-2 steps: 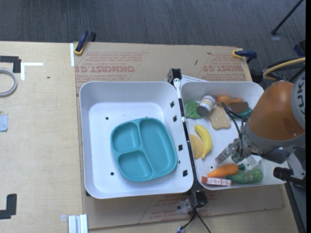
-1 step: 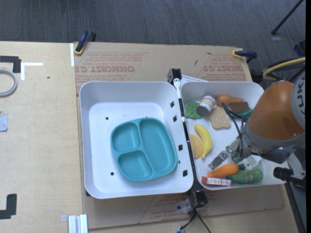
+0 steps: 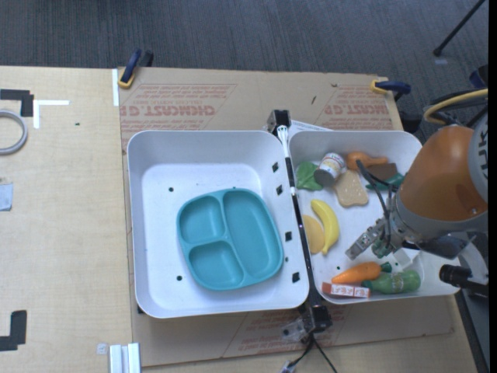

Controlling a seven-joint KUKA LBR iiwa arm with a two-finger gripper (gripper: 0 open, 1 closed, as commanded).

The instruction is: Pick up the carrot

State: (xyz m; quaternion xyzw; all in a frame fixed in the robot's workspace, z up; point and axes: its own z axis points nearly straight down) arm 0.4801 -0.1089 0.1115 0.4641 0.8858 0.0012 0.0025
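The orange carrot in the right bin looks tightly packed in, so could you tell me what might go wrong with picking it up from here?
1. The small orange carrot lies against a green vegetable and a red-and-white packet, so the pincer may catch or drag a neighbour instead.
2. It sits near the front wall of the right white bin, leaving little room for a finger on that side.
3. The yellow banana is close by and could get nudged.
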